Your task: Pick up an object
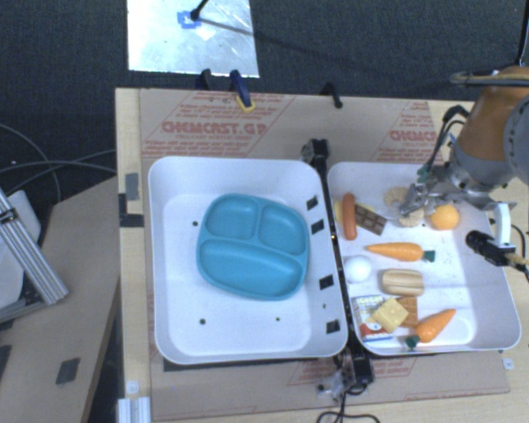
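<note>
The right bin (pixel 502 311) holds several toy foods. At the back lie a pale cookie (pixel 395 196) and an orange ball-shaped fruit (pixel 445 217). A sausage (pixel 348 217) and a brown chocolate bar (pixel 369 221) lie to the left. In the middle are a carrot (pixel 397 252), a white egg (pixel 359 270) and a bun (pixel 402 282). A cheese wedge (pixel 390 314) and a second carrot (pixel 433 324) sit near the front. My gripper (pixel 413 204) is low at the back of this bin, between the cookie and the orange fruit. Nothing shows as lifted.
The left bin (pixel 181 324) holds a blue divided plate (pixel 252 245). A black divider with clips (pixel 328 236) runs between the bins. The arm's grey body (pixel 511 139) covers the back right corner. A black part (pixel 487 247) juts over the right bin's edge.
</note>
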Robot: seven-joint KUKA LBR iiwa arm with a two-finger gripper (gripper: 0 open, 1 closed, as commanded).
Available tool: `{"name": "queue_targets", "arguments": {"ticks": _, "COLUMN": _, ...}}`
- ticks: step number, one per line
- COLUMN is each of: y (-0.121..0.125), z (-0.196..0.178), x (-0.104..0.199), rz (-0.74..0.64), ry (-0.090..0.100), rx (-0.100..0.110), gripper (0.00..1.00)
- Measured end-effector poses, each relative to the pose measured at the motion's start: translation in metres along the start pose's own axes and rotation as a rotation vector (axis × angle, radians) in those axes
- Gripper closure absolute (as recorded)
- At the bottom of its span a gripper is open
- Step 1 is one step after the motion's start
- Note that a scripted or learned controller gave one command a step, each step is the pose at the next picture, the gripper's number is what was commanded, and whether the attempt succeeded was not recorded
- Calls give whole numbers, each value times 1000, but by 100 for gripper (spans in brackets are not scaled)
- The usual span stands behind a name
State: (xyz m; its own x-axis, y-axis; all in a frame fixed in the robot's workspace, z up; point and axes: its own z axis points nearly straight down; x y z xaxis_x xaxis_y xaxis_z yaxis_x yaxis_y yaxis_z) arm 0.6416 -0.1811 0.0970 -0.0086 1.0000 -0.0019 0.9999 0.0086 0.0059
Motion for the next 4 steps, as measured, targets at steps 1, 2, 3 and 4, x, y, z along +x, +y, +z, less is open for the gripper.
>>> {"name": "queue_targets", "arguments": {"ticks": 1, "y": -8, "z": -52, "x": -1, "rz": 8, "ry": 1, "rx": 0, "gripper": 100}}
{"name": "queue_targets", "arguments": {"ticks": 2, "y": 1, "z": -101, "x": -6, "rz": 4, "ry": 1, "rx": 2, "gripper": 100}}
{"name": "queue_targets", "arguments": {"ticks": 3, "y": 2, "z": -129, "x": -6, "rz": 3, "ry": 1, "rx": 1, "gripper": 100}}
{"name": "queue_targets", "arguments": {"ticks": 4, "y": -27, "z": -122, "x": 33, "rz": 1, "ry": 3, "rx": 7, "gripper": 100}}
